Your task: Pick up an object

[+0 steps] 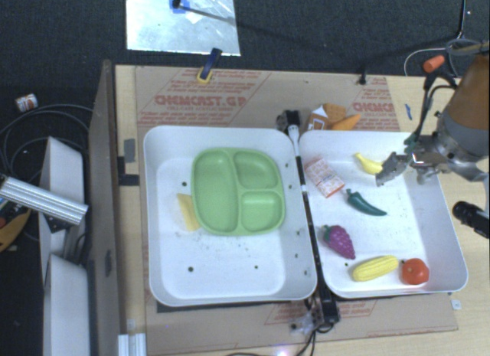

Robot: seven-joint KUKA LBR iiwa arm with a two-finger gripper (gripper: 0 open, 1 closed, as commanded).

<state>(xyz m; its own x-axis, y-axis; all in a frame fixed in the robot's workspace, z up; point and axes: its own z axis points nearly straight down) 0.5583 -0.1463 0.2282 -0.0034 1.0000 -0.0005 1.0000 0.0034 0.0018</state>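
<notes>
Six small things lie in the right bin, any of them open to picking. A yellow banana sits far in the bin, just left of the gripper, which hangs at the bin's far right part with its two fingers spread apart and nothing between them. A dark green pepper lies nearer, toward the bin's middle, tilted. A red-and-white packet rests to the left of it, close to the wall shared with the other bin. A purple bunch of grapes lies near that same wall, further toward the near side. A yellow corn cob and a red tomato sit side by side along the near rim, the tomato to the right, close to the corner.

Bare white floor shows between the pepper and the corn, and along the right wall under the arm.

Over in the left bin, a green divided plate takes the middle, with a pale yellow piece touching its left edge. Bare floor runs along that bin's near side.

An orange item and a small carton lie on the bench past the right bin's far rim.
</notes>
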